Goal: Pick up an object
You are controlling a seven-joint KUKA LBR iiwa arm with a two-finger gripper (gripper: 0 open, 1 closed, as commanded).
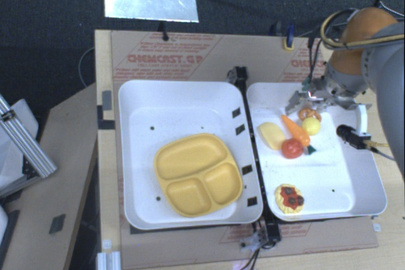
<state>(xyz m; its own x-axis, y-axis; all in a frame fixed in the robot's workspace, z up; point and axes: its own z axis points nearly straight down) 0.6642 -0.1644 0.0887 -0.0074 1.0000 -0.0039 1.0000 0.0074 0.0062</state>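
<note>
the arm reaches in from the right, its orange band above the wrist near the upper right corner, and its tool (308, 98) hangs over the far part of the right bin (364, 196). whether the tool is apart or together cannot be told from this angle, and nothing is seen clamped in it.

just below the tool lies a small cluster of toy food. a carrot (295, 129) lies with its long axis on a diagonal, the orange end pointing up-left toward the tool and its dark green end pointing down-right. a pretzel (309, 114) sits just beside the carrot's upper end, close under the tool, with a small yellow lemon (312, 126) touching the carrot on its right. a pale yellow piece (271, 135) lies to the carrot's left, long axis also slanting, and a red tomato (292, 148) rests against the carrot's lower half. well apart, near the front wall of the bin, sits a little pizza (290, 198).

the left bin (136, 101) holds a yellow divided tray (198, 173), set at a slant. both bins rest on the counter (168, 50).
</note>
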